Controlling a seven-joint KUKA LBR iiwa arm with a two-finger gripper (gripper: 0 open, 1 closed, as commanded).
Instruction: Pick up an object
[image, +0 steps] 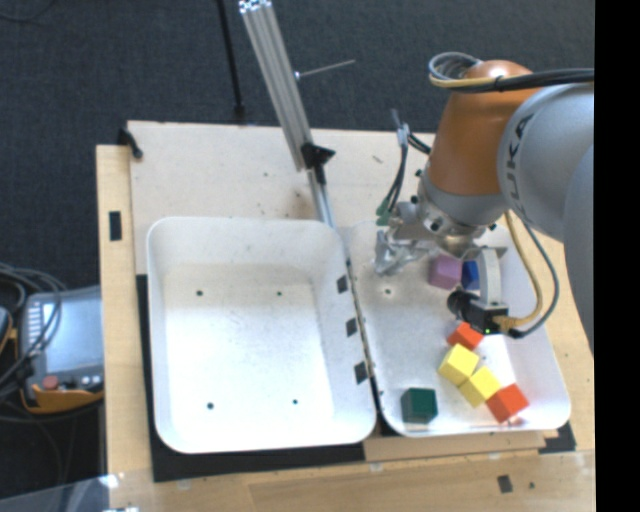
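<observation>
My gripper (392, 256) hangs over the far part of the right bin (400, 330), its metal fingers pointing down with nothing seen between them. A purple block (445, 271) lies just right of it, partly under the wrist. Nearer the front right lie an orange block (466, 336), two yellow blocks (460, 364) (483, 384) and another orange block (508, 401) in a row. A dark green block (419, 404) sits at the bin's front edge. A blue object (471, 274) peeks out beside the purple block.
The left bin (250, 330) stands beside the right one, sharing a middle wall. A slanted aluminium pole (285, 95) rises behind the bins. Cables and a small box (60, 345) lie off the bench at the left.
</observation>
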